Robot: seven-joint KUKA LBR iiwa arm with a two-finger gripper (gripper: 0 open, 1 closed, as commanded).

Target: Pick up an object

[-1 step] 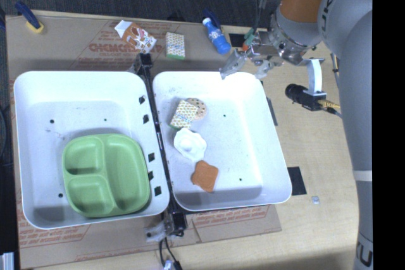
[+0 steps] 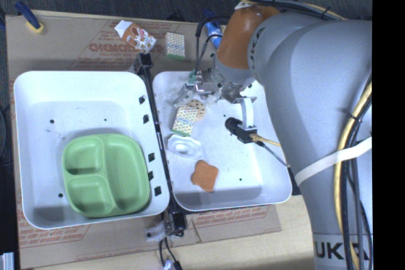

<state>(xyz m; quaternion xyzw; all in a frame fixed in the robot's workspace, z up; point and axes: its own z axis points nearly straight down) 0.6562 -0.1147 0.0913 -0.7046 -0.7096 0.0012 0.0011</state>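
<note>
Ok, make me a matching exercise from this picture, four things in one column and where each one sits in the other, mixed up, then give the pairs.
Things:
1. green divided plate
2. orange-brown piece
3. patterned packet
4. blue clamp

Places:
A. near front of right bin
B. far left corner of the bench
C. left bin, front part
D. middle of right bin, just below the gripper

Pairs: 1-C, 2-A, 3-D, 4-B

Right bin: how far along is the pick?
Nothing looks lifted yet. The pincer is down at the right white bin's far end, just above the green-and-white checked packet. That packet, the clear plastic piece and the orange-brown wedge all lie on the floor. Grasping and lifting remain.
</note>
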